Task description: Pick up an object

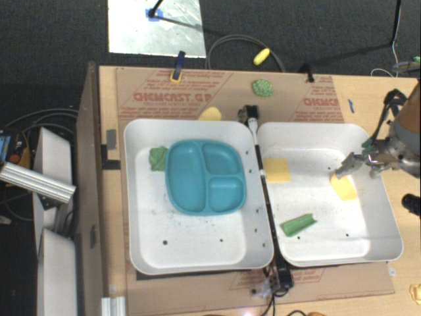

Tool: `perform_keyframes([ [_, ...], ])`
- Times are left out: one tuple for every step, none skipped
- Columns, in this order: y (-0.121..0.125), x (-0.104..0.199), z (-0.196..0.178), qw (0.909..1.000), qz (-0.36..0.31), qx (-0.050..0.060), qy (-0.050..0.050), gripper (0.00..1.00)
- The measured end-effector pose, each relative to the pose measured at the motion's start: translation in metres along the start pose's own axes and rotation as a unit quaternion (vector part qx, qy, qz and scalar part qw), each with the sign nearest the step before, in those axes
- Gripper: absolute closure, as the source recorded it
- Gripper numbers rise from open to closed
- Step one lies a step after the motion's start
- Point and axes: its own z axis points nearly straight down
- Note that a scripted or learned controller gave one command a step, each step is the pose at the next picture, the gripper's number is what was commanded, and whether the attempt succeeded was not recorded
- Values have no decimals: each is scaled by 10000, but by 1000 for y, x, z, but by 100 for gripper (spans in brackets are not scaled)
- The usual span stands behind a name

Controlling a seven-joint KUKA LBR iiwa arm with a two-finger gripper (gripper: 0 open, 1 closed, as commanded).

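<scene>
Bench (197,91): brown board with red lettering, carries two shallow white bins side by side.

Left bin (141,196): holds a blue divided plate (205,176) with three compartments, lying flat near the middle. A small green piece (158,158) sits against the plate's left edge, touching or partly tucked under it; cannot tell which.

Right bin (375,242): holds three loose objects. Pale yellow square block (277,170) lies near the bin's left wall. Green elongated piece (298,224) lies lower down, towards the front left of the bin, tilted. Yellow block (344,188) lies towards the right side of the bin, well apart from the other two.

Arm (408,133): enters from the right edge, over the right bin's far right corner. Gripper (352,165) points left and down over the bin floor, its tip just above and beside the yellow block. Finger state: cannot tell, they read as one grey shape at this angle. Nothing seen held between them.

Off the bins, on the board behind: green knobbly ball (263,87), a yellow rounded item (210,114) at the left bin's back rim, a blue and yellow clamp (177,71) on the board's far edge. On the dark floor beyond: a shiny sheet (156,18) and a small yellow capsule shape (262,56)
</scene>
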Motion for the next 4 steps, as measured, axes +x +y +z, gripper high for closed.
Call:
perform_keyframes([
  [0, -6, 103, 10000, 12, -9, -11, 0],
  [2, -8, 88, 10000, 11, -38, -24, 100],
  [25, -6, 99, 10000, -10, -16, -1, 100],
  [24, -6, 99, 10000, -5, -8, 1, 0],
])
